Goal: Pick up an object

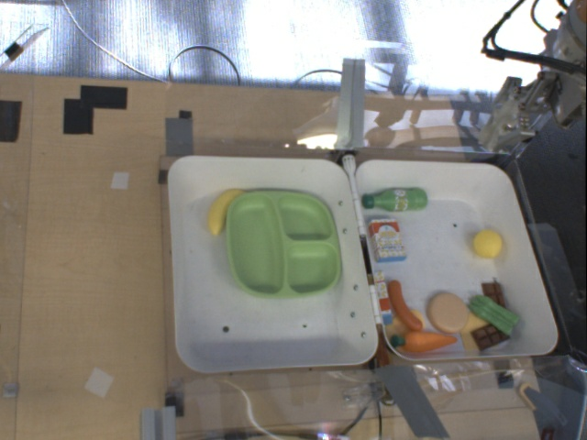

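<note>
Two white bins, stocked; arm parking at upper right.

Left bin (193, 337) is holding a green divided plate (281, 244) and banana (218, 211). Right bin (514, 200), below-left of the gripper (527, 108), is holding green bottle (394, 199), carton (387, 240), yellow lemon (487, 243), carrot (427, 342), sausage (404, 305), round bun (448, 312), chocolate (490, 337). Jaw opening: cannot tell; nothing visibly gripped.

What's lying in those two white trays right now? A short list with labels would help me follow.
left bin: green divided plastic plate, yellow toy banana beside its upper left edge
right bin: green toy bottle, small red and white carton, yellow ball, orange toy carrot, round tan bun
gripper: above the right bin's far corner
</note>
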`<state>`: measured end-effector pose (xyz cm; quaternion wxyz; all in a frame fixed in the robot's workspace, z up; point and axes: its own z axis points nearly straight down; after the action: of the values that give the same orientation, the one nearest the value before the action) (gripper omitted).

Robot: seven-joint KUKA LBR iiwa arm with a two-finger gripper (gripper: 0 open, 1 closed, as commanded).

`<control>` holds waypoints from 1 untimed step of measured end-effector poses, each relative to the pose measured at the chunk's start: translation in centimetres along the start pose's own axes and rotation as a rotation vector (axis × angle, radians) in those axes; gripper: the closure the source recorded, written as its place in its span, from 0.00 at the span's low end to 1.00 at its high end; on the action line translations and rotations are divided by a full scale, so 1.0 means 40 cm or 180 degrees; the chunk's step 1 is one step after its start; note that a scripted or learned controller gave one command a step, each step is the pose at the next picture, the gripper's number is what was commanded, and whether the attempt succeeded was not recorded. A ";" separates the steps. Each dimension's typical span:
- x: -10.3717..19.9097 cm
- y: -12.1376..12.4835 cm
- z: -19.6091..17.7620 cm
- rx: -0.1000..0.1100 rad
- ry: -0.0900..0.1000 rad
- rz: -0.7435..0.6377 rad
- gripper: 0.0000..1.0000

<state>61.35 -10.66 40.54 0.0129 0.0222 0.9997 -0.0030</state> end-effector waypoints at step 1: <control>-0.053 0.085 0.479 -0.0028 0.0097 -0.0136 1.00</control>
<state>64.11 -7.47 21.44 -0.0023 0.0008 1.0000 0.0014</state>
